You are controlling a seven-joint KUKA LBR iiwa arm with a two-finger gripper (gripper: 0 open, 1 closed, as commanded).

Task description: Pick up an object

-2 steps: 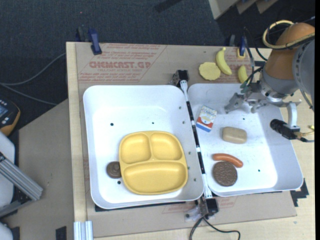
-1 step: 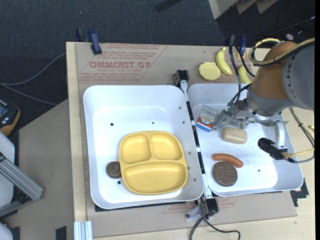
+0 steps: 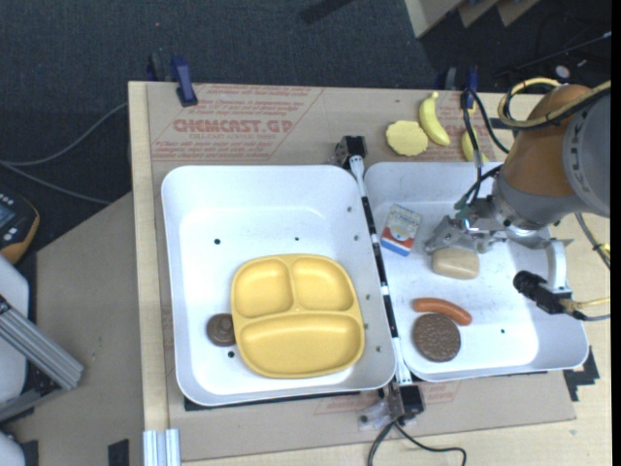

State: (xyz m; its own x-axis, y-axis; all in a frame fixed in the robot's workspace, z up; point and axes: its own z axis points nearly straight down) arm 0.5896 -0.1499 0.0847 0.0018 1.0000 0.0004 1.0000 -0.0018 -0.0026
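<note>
In the right bin point(image 3: 543, 352) lie a beige block point(image 3: 456, 264), a red-orange sausage point(image 3: 441, 309), a round brown cookie point(image 3: 437, 338) and a small white carton with red and blue print point(image 3: 400, 230). My gripper point(image 3: 466, 239) hangs low over the middle of this bin, directly above and behind the beige block, close to it or touching its top edge. The grey arm with its orange band point(image 3: 543, 153) reaches in from the right. The carton sits just left of the gripper.
The left bin point(image 3: 194, 221) holds a yellow divided plate point(image 3: 296, 314) and a small brown disc point(image 3: 221, 330) at the plate's left. A banana point(image 3: 435, 119) and a yellow lumpy piece point(image 3: 408, 138) lie on the bench behind the right bin. Cables run beside the arm.
</note>
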